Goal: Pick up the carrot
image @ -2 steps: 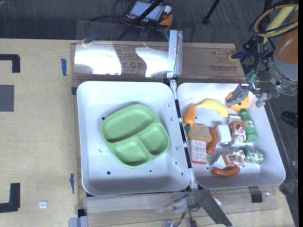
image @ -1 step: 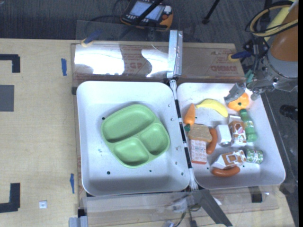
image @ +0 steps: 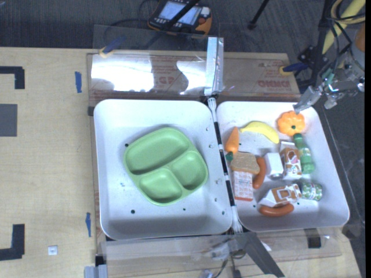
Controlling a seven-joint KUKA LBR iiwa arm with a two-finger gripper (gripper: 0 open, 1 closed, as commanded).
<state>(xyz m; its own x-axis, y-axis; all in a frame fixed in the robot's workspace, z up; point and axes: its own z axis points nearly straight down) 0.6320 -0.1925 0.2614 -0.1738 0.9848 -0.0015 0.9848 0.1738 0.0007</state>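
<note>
The carrot [image: 232,139] is a small orange piece with a green end. It lies at the left wall of the right bin [image: 336,184], beside a yellow banana [image: 261,131]. My gripper [image: 310,100] hangs over the far right corner of that bin, just above a small orange pumpkin [image: 290,122]. It is well to the right of the carrot and apart from it. Nothing shows between its tips.
A green divided plate [image: 166,165] fills the left bin [image: 110,155]. The right bin also holds two sausages [image: 276,209], a slice of bread [image: 245,163], food packets [image: 289,161] and a green bottle [image: 304,155]. Cables and a tablet [image: 177,13] lie beyond the bins.
</note>
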